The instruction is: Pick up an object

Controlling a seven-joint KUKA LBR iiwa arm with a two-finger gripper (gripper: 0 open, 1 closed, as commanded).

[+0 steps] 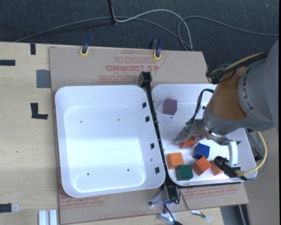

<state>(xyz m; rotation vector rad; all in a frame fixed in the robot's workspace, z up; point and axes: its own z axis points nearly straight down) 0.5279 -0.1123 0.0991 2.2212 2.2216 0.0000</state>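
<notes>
The gripper of a grey KUKA arm sits low in the right bin, its tip down beside an orange piece; whether it grips anything cannot be told. A blue cube, two orange blocks and a green block cluster just beside it. A purple cube lies apart, nearer the far wall. The left bin adjoins.

Reaches in from the right edge of the surface: grey arm bulking large, orange band just above the wrist. Wrist angled down and leftward, gripper low over the right half of the surface, toward the near edge. Finger state impossible to make out.
</notes>
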